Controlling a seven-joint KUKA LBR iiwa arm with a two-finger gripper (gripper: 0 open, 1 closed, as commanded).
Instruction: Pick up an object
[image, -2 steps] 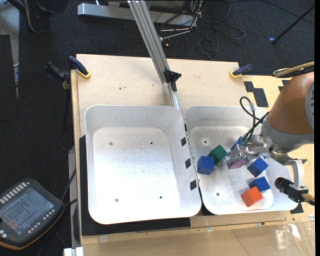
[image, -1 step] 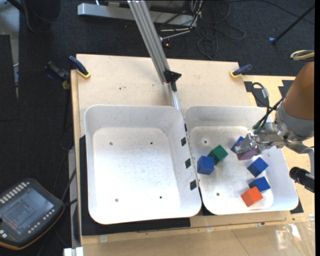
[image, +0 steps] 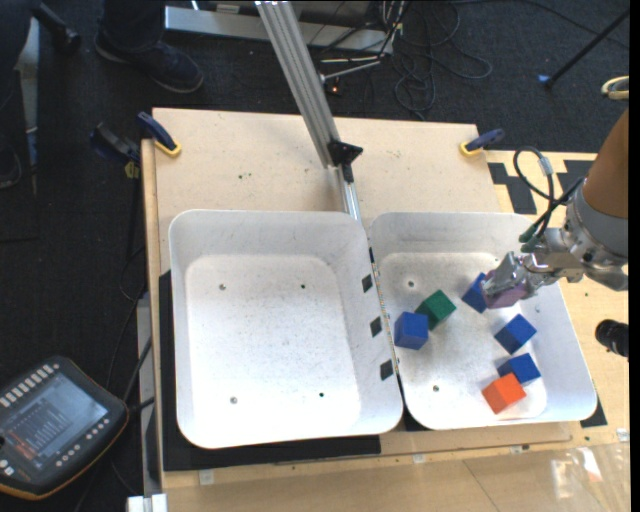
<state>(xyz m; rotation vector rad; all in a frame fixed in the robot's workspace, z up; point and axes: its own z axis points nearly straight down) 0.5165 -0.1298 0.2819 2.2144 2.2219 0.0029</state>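
In the right bin (image: 570, 330), the gripper (image: 503, 290), grip state unclear, touches a blue block (image: 476, 295).

Two bins (image: 270, 240) are set side by side on the surface (image: 250, 160); six blocks (image: 411, 330) are gathered in the right-hand bin (image: 440, 235), toward the frame's lower right.

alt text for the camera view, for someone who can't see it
The gripper is low in the right bin, beside a blue block. Near it lie a green block, three more blue blocks and an orange block.
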